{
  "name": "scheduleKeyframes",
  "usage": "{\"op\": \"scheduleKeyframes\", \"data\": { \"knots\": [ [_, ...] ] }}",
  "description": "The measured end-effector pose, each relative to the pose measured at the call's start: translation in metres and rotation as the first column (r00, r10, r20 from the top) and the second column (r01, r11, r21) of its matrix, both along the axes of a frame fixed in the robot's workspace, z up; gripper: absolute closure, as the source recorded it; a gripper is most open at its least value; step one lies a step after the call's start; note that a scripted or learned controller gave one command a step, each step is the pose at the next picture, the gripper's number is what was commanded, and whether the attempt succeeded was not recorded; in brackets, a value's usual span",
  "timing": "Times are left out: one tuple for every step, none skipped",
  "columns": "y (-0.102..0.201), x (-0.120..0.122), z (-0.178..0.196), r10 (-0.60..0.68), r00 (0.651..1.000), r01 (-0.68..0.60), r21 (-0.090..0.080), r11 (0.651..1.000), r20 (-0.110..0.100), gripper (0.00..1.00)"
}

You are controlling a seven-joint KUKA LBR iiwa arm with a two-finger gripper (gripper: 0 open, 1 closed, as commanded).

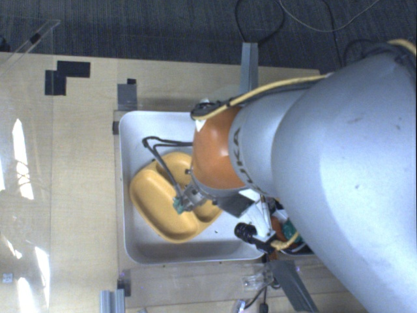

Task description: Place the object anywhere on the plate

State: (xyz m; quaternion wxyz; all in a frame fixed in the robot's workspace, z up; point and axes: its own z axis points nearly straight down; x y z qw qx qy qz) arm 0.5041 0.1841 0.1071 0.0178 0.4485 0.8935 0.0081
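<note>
Well, the yellow plate (158,199) lies in the white bin (137,240) on the tabletop (71,194). My fingers (179,204) hang over the plate's 3 o'clock side. I cannot tell if they are open or closed.

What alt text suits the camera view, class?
A grey arm with an orange band reaches from the right over a white bin, its tool just above a yellow plate inside.

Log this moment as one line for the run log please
arm: over left bin | gripper: above yellow plate | object: not identifiable | placement: not confirmed
</note>
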Motion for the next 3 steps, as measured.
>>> {"op": "scheduleKeyframes", "data": {
  "knots": [
    [0.028, -0.016, 0.104, -0.100, 0.994, 0.100, 0.001, 0.995, -0.038, 1.00],
    [0.032, -0.012, 0.142, -0.159, 0.986, 0.160, 0.001, 0.987, -0.038, 1.00],
    [0.003, -0.016, 0.024, -0.078, 0.996, 0.078, 0.001, 0.997, -0.042, 1.00]
  ]
}}
